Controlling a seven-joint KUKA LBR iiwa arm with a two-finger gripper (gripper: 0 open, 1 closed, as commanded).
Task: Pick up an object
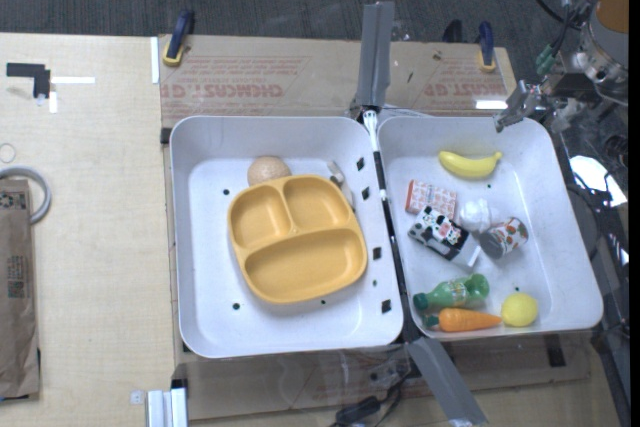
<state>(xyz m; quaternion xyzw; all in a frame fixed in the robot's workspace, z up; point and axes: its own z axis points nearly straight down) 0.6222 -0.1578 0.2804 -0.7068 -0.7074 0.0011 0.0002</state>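
Note:
The right bin [560, 205] holds a yellow banana [470, 163], a red and white carton [430, 198], a black and white box [438, 233], a crumpled white item [475, 212] and a silver and red packet [503, 237]. Along its front wall lie a green bottle [452, 293], an orange carrot [468, 320] and a yellow lemon [519, 310]. My gripper [518, 107] hovers over the bin's far right corner, above and to the right of the banana, well apart from every object.
The left bin [190, 215] carries a yellow divided plate [297, 237] with a tan ball [268, 169] behind it. A grey divider post [375, 55] rises between the bins. Cardboard [260, 80] lies behind them. Cables and arm links crowd the right edge.

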